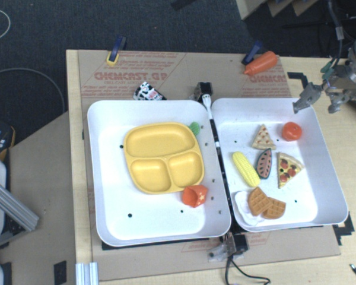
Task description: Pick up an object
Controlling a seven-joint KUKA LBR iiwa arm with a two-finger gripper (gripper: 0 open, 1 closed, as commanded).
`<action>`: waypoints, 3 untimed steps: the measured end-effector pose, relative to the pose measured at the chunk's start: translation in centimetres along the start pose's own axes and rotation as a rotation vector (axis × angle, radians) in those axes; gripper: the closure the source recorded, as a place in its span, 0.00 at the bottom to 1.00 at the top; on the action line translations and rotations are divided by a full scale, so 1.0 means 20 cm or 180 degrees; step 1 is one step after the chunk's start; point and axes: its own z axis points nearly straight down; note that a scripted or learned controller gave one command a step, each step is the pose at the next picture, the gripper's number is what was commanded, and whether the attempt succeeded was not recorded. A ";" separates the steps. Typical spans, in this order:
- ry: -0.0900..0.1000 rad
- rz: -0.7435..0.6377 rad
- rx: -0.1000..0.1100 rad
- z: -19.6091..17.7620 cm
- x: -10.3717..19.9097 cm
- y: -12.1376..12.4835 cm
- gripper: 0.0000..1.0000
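Note the layout, nearest items first. The waffle (266, 203) lies at the right bin's (335, 186) front edge, well below the hand. The corn cob (245, 168) and pizza slice (288, 169) lie spread apart mid-bin, so you can probably reach each one separately. The red tomato (292, 131) sits just below-left of the hand (318, 99). The hand hovers over the far right rim, grasping nothing; you cannot tell its opening.

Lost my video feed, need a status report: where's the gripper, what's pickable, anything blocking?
Gripper open, above right bin's far right corner, holding nothing. Tomato nearest, pizza slice and corn beyond. Nothing blocking.
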 end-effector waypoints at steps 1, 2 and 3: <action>-0.0008 -0.0007 -0.0035 -0.03 0.00 0.01 0.00; -0.0005 -0.0007 -0.0019 0.18 0.00 0.02 0.00; -0.0002 -0.0007 -0.0015 0.45 0.03 -0.03 0.00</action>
